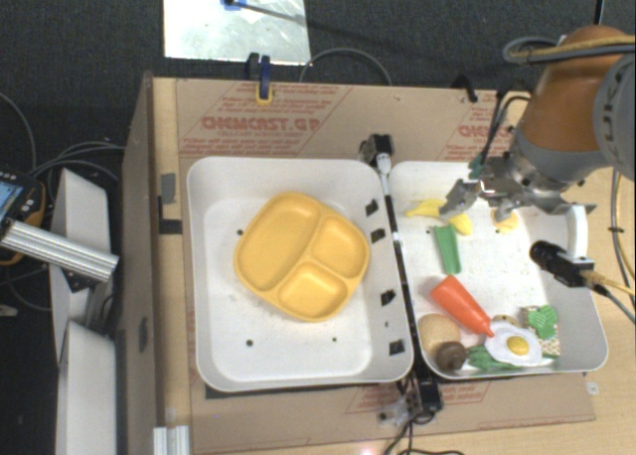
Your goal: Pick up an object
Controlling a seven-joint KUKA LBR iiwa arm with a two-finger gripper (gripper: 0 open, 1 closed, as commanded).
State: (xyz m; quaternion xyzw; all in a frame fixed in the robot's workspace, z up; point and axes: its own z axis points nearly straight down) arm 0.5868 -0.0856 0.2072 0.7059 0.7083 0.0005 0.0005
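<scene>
The left bin (214,344) holds a yellow divided plate (301,255); the arm (576,110), partly cut off at the right edge, reaches over the right bin (594,344). The gripper (484,197) hovers above a partly hidden yellow piece (427,209); jaw state cannot be determined. Nearby lie a green stick (445,246), carrot (461,305), potato (442,336) and fried egg (517,346).
</scene>
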